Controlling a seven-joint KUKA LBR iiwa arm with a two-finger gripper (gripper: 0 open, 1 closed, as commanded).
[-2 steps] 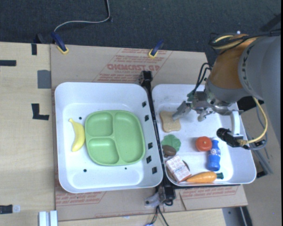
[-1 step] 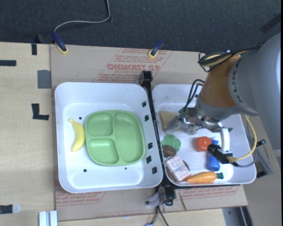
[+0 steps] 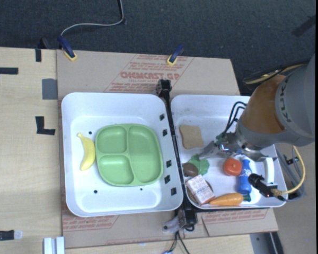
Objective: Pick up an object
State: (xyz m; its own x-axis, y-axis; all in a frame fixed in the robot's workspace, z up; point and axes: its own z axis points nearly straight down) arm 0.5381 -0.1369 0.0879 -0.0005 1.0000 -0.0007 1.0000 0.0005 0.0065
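Just beyond the gripper (image 3: pixel 204 153), whose finger spacing could not be told, lay the green toy (image 3: pixel 202 166) beside a brown piece (image 3: pixel 190 169); such crowding risked a snagged or double grasp.

Grey arm (image 3: pixel 302 102), orange band (image 3: pixel 262 110), blk cables (image 3: pixel 234 118)
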